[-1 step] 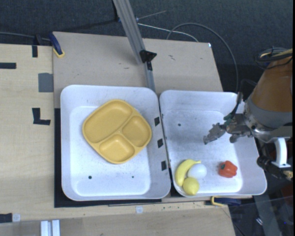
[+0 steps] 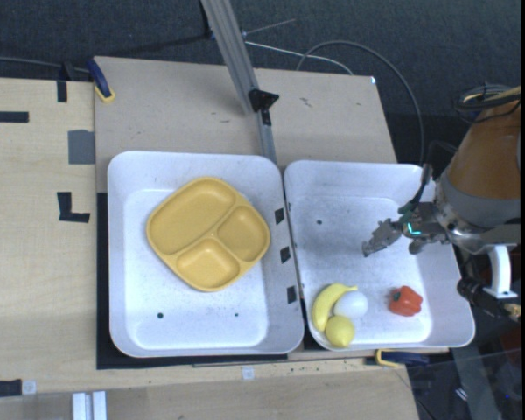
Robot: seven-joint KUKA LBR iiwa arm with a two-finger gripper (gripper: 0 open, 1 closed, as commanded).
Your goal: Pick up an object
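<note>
- Gripper [image 2: 378, 239] over the bare floor of the right bin [image 2: 350, 191], in its middle, arm entering from the right edge of the view.
- Fingers pointing left and slightly down; spread of the fingers not readable at this slant, so open or closed cannot be told. Nothing visible between them.
- Red pepper-like object [image 2: 405, 301] on the right bin floor, near the front wall, below and right of the gripper, apart from it.
- Banana [image 2: 330, 298], white egg-like ball [image 2: 353, 304] and lemon [image 2: 339, 330] clustered in the front left corner of the right bin, touching one another; well apart from the gripper.
- Yellow three-compartment plate [image 2: 208, 233] lying flat in the left bin [image 2: 122, 261], toward its back, turned at an angle to the walls.
- Grey pole [image 2: 232, 42] slanting across the bench behind both bins.
</note>
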